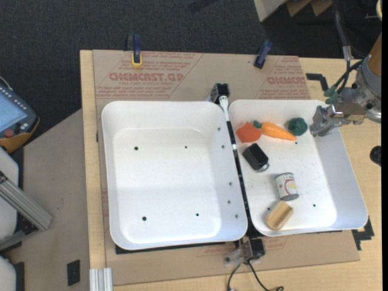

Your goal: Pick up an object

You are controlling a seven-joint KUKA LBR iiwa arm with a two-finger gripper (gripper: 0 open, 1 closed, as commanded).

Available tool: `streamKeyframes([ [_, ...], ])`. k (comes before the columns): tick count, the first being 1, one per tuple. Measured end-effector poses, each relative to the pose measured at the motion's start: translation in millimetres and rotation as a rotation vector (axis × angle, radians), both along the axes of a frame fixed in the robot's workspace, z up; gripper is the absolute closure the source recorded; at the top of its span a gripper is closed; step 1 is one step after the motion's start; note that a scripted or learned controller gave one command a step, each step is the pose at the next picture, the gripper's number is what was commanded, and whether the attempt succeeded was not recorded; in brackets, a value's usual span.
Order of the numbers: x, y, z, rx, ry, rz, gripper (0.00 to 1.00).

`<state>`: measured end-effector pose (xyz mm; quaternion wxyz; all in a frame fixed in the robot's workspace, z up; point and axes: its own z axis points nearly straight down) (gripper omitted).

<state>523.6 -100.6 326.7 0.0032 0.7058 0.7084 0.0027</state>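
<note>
Dark carpet floor around a cardboard-topped desk [182,65], two blue clamps on its far edge. I see two shallow white bins side by side on it.

Left bin [115,162] has bare white floor from rim to rim, lots of open room. Right bin [339,187] carries all the items, grouped toward its far and middle part:
- orange carrot toy [277,131] near the far rim, its green top [297,125] pointing to the bin's right edge
- small orange-red piece [247,131] touching the carrot's left end, close to the divider rims
- black block [256,157] just in front of those, tilted
- small can [286,185] near the bin's middle, lying tilted
- tan cork-like cylinder [279,215] near the near rim, just in front of the can

The right bin's right-hand strip and near-right corner are bare.

The pincer [320,123] sits over the far-right corner of the right bin, just beside the green top, apart from it. I cannot tell whether it is released or clenched; I see nothing between its tips. The arm [370,83] comes in over the desk's right edge.
</note>
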Motion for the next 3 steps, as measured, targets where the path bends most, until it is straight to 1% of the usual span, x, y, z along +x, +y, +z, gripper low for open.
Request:
streamKeyframes([
  [1, -46.3, 16.1, -11.1, 0.002, 0.012, -0.003, 1.0],
  [2, -24.3, 93.2, -10.0, 0.0, 0.005, 0.001, 1.0],
  [3, 31.9, 149.4, -18.7, 0.0, 0.003, -0.002, 1.0],
])
